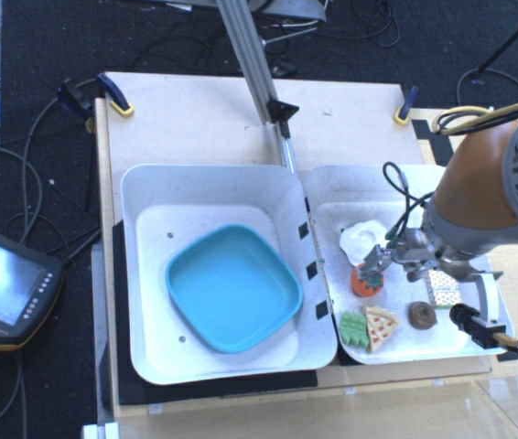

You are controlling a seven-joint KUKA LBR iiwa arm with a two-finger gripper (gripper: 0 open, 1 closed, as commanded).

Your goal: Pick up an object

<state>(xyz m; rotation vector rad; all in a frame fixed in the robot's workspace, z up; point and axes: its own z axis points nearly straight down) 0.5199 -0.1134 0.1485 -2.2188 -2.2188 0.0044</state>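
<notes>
Gripper (375, 265) low in the right bin (332, 190), just over a small orange-red object (367, 283).

We see the arm (479, 190) reaching in from the right, its tip at the upper edge of that orange-red piece, but we cannot tell whether it grips anything. Just above lies a white object (361, 239); toward the near wall sit a green piece (353, 328), a pizza-slice toy (381, 326), a brown round thing (422, 315) and a patterned block (443, 288). A blue tray (232, 288) rests in the left bin (149, 199).

Left bin (140, 208): white matt plastic, shallow.
Tray inside that bin (233, 287): blue smooth plastic, slight sheen.
Bench beneath that bin (204, 117): pale matt board.
Pole behind that bin (246, 44): grey brushed metal.
</notes>
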